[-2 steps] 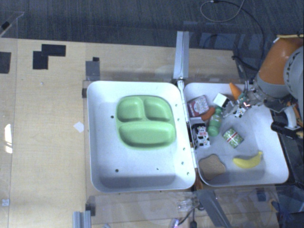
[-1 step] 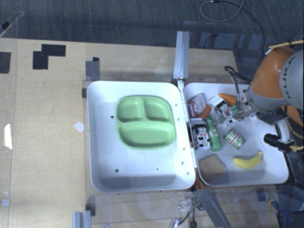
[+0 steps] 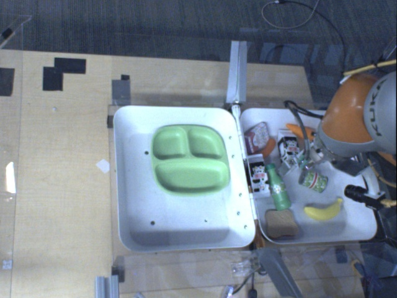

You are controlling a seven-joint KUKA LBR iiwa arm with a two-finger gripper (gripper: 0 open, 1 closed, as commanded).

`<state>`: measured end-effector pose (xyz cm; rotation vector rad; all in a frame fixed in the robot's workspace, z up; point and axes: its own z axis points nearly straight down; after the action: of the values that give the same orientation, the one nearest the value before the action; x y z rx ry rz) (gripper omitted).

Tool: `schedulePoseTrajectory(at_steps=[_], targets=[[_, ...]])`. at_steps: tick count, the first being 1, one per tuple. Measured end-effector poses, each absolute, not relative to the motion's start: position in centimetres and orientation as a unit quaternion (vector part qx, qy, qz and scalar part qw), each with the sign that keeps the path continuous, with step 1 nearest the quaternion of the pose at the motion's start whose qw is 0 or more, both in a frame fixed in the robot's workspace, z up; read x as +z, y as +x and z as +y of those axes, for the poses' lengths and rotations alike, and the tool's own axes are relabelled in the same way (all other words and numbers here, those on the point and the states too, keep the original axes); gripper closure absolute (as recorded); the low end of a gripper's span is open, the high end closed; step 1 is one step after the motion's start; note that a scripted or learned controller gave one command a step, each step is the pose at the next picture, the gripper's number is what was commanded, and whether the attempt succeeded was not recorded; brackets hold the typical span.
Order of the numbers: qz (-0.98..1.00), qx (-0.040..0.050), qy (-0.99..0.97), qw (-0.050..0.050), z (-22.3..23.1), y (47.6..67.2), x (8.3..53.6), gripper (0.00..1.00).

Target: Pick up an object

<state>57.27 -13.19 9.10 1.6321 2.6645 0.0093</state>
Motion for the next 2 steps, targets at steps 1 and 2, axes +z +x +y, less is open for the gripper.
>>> schedulePoseTrajectory(at_steps=[1, 2], targets=[[0.893, 0.0022, 0.449, 0.005, -7.9, 56.9, 18.7, 0.00], [0.899, 0.0073, 0.438, 0.021, -9.0, 62.0, 11.7, 0.00]])
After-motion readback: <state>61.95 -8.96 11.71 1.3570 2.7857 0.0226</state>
